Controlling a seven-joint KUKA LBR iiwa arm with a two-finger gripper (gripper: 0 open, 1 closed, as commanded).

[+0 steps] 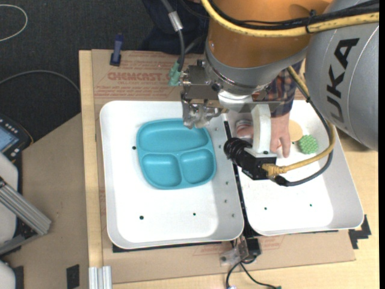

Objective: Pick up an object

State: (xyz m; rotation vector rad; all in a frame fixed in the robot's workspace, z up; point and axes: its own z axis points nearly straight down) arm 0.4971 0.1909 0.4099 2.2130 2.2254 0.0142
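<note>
Spreading across the middle of the frame, a cardboard-covered surface (138, 88) is carrying two shallow white bins side by side. At its upper left corner a small blue thing (117, 49) is sitting on the edge.

The left bin (123, 203) is holding a blue plate (174, 155) with three compartments. The plate is lying flat in the upper middle of that bin, its right side reaching close to the wall next to the neighbouring bin, while the lower part of the bin floor is showing bare white.

The end effector (194, 118) is hanging over the upper right part of the left bin, its tip sitting right at the plate's upper rim; whether it is touching the rim is not clear. Whether it is released or clenched cannot be told from this angle, and nothing is visibly being grasped.

The arm (355, 59) is coming in from the upper right of the frame and covering the top of the right bin (301, 212). Beneath it, in the upper part of that bin, a pale pink item (280, 138) is peeking out, partly hidden. Just to its right a tan disc (296, 129) is lying flat, and a green bumpy ball (308, 144) is resting beside the disc's lower edge.
</note>
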